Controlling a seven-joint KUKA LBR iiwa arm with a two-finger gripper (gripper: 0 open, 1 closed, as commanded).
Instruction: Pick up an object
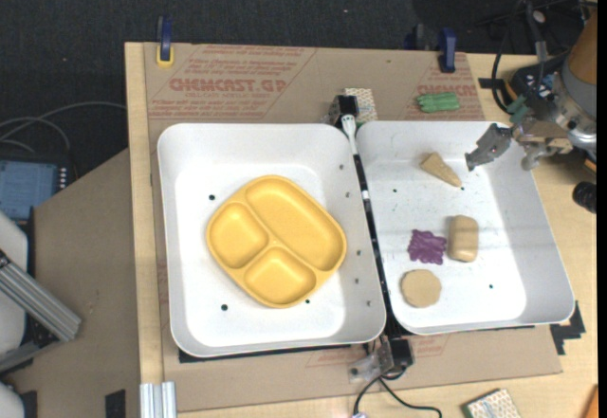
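Worktop of pale wood sits under my feed, carrying a brown cardboard sheet and two shallow white bins side by side. In the left bin lies a yellow three-compartment plastic tray, roughly central and turned at an angle. The right bin holds four pieces. A tan wedge-shaped piece lies toward the bin's 12 o'clock. A beige rounded block sits near the middle, with a purple crumpled lump just beside it at its 9 o'clock. A tan round disc lies at the lump's 6 o'clock, close to the bin's near wall. On the cardboard beyond the right bin rests a small green object.

I see the grey arm coming in from 3 o'clock, its claw over the far right part of the right bin, just at the wedge's 2 o'clock and apart from it. I cannot tell whether the claw is spread or closed; nothing shows in its grip.
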